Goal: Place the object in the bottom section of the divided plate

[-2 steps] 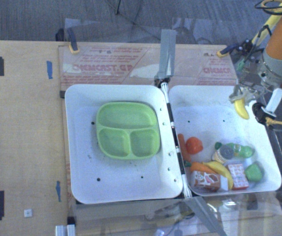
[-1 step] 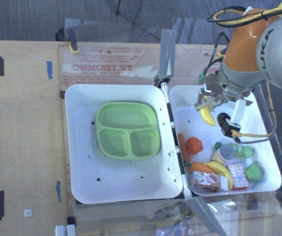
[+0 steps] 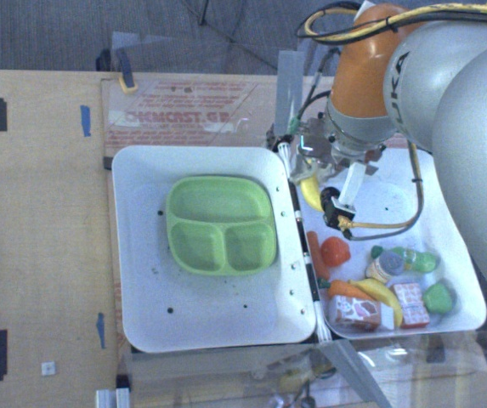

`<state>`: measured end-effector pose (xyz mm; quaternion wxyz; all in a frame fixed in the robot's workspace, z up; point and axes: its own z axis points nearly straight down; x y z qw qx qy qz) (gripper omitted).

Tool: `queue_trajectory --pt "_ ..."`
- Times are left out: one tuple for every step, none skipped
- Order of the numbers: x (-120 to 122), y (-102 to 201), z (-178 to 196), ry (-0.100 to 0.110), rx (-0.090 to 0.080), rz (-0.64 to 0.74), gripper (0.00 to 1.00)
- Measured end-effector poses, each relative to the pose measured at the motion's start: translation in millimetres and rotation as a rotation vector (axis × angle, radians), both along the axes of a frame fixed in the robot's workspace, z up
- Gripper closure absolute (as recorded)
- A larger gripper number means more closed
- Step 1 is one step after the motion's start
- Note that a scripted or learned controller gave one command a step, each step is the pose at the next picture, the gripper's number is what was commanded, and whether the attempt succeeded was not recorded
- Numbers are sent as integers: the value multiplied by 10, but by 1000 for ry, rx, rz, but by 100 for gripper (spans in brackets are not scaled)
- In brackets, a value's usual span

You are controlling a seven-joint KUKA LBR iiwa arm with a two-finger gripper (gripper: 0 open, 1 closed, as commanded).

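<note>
Red lettering runs across the clear sheet (image 3: 188,113) lying on the surface just behind the left bin (image 3: 133,313), in one large line, but the slant and glare blur it past reading. In the right bin (image 3: 464,253), a small red-and-white packet (image 3: 410,303) carries print far too small to make out. No other writing can be read.

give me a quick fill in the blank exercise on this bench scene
1. The divided plate is coloured ____.
2. The plate sits in the ____ bin in the camera view.
3. The plate has ____ sections.
4. The band above the arm's wrist is coloured ____.

Missing words: green; left; three; orange
</note>
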<state>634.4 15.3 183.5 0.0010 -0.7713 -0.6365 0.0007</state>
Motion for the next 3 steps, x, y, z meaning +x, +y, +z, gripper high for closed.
queue_trajectory --pt "-104 404 391 -1 -1 206 100" --pt "312 527 1 -1 -1 205 100" --pt "313 528 4 -1 -2 205 0"
